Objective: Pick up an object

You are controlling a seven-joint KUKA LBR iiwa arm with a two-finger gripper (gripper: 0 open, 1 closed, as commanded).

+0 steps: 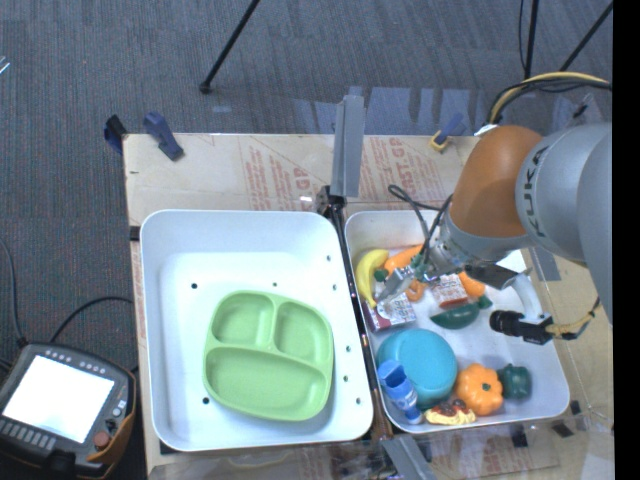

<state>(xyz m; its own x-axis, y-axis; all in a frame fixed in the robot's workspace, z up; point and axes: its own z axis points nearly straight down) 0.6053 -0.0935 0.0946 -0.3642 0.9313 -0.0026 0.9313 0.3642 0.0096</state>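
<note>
Down in the right bin (556,373), my gripper (412,280) hangs low over the banana (371,268) and snack packets (392,310), grip unreadable from this view, so I judge I'm at the grasp itself, needing a firm close then a straight lift.

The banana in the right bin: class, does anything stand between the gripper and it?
Nothing visible does. The gripper hangs low in the right bin, right beside the banana, which lies uncovered along the bin's left wall. A flat packet lies just below them, and the blue bowl sits nearer the camera, both clear of the gap.
</note>
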